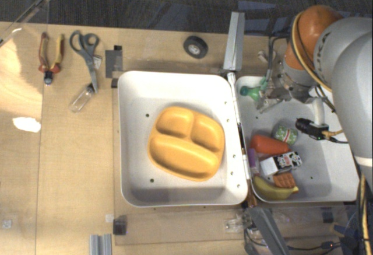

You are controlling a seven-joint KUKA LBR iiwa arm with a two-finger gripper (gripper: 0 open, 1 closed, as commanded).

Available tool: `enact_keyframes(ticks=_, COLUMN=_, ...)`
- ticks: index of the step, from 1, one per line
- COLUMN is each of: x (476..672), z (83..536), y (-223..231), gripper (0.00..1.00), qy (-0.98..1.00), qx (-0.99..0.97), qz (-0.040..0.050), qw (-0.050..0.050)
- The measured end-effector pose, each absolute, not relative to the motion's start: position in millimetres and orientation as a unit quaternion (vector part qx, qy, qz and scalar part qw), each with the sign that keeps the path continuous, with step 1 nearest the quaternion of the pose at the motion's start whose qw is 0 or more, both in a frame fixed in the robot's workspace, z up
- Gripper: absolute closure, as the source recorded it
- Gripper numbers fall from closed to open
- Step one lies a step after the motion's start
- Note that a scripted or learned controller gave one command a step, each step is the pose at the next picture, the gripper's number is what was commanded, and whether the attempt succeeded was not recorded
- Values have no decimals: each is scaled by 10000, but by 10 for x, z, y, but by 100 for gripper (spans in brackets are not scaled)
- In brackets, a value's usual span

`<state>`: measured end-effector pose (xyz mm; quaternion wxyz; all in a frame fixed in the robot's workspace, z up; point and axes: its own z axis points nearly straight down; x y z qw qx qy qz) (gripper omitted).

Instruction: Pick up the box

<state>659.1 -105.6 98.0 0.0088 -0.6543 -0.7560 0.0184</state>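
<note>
The box (pixel 281 163) is small and white with dark printing. It lies in the near part of the right bin (pixel 341 184), between a carrot (pixel 269 144) and a banana (pixel 274 189). My gripper (pixel 269 96) hangs over the far left corner of the same bin, well behind the box and apart from it. A small green item (pixel 250 91) sits just left of the gripper. Nothing of the box is covered by the arm.
A green can (pixel 285 133) lies beside the carrot, and a purple item (pixel 252 159) rests against the bin's left wall. The left bin (pixel 134 131) holds a large yellow loaf-shaped object (pixel 186 142). Scissors (pixel 87 52), pliers (pixel 49 55) and a tape roll (pixel 196 46) lie on the bench.
</note>
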Motion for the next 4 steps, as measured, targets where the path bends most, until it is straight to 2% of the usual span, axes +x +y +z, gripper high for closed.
enact_keyframes(ticks=1, x=6580, z=970, y=-1050, gripper=0, qy=-7559, qx=-6543, qz=195, qw=114)
enact_keyframes(ticks=2, x=6606, z=867, y=-990, gripper=0, qy=-7274, qx=-6859, qz=142, qw=105)
enact_keyframes(ticks=3, x=6576, z=863, y=-1062, gripper=0, qy=-8074, qx=-5895, qz=176, qw=162)
enact_keyframes(ticks=4, x=6607, z=994, y=-1077, gripper=100, qy=-8084, qx=-5883, qz=158, qw=85)
